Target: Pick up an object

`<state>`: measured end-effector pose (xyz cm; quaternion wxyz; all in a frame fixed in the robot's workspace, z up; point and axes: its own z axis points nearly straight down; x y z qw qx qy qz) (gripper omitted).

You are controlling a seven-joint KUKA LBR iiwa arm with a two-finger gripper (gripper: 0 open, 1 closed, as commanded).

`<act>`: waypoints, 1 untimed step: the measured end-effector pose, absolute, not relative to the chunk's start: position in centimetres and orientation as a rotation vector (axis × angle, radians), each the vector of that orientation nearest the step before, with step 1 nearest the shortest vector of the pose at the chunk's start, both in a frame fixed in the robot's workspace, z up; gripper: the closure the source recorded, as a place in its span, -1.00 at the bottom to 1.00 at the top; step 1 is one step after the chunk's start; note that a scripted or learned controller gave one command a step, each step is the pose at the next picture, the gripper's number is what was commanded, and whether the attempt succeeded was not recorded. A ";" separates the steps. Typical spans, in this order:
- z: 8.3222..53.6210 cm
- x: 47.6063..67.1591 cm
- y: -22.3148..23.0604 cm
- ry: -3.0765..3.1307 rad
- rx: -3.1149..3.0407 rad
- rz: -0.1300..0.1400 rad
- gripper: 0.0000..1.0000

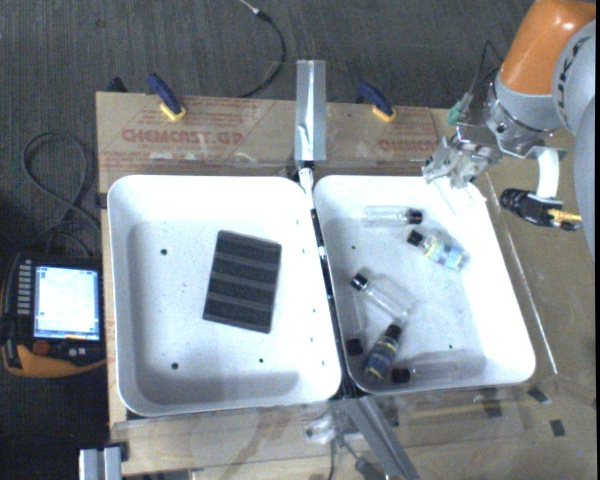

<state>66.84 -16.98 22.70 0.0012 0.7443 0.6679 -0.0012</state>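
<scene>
Gripper (pixel 457 165) over far right corner of right bin (pixel 515 298); finger state: cannot tell, nothing seen held. Nearest below: clear vial (pixel 390 215), black cap pointing right. Just past it, small bottle (pixel 438 248) with pale label, lying tilted. Farther down: second clear vial (pixel 380 290), then dark bottle (pixel 382 351) near front wall. Best bet probably the nearest vial: drop straight, straddle across its width, not lengthwise. Likely to roll. Far off, in left bin (pixel 130 368): dark ribbed block (pixel 243 280).

Ridged pad (pixel 242 280) in left bin (pixel 130 298), bottles (pixel 385 293) in right bin (pixel 510 308)
</scene>
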 end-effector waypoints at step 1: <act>21.9 66.8 -12.1 2.046 2.385 -0.006 1.00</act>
